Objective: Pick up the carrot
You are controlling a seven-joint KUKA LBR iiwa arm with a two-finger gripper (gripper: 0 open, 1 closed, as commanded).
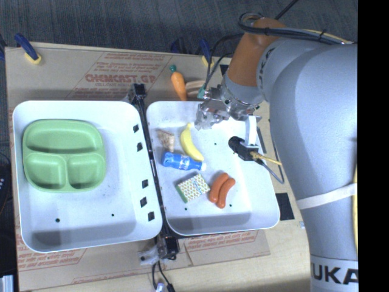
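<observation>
The carrot (177, 84), orange with a green tip, lies on the cardboard just behind the back rim of the right bin (261, 193), outside it. My gripper (206, 118) hangs over the back part of that bin, to the right of the carrot and a little nearer the camera, just above the top end of a banana (191, 143). Nothing shows in the gripper.
The right bin also holds a blue can (181, 161), a checkered green and yellow block (193, 188), a reddish sausage pair (221, 189) and a small beige piece (166, 139). In the left bin (36, 230) sits a green divided plate (62, 154).
</observation>
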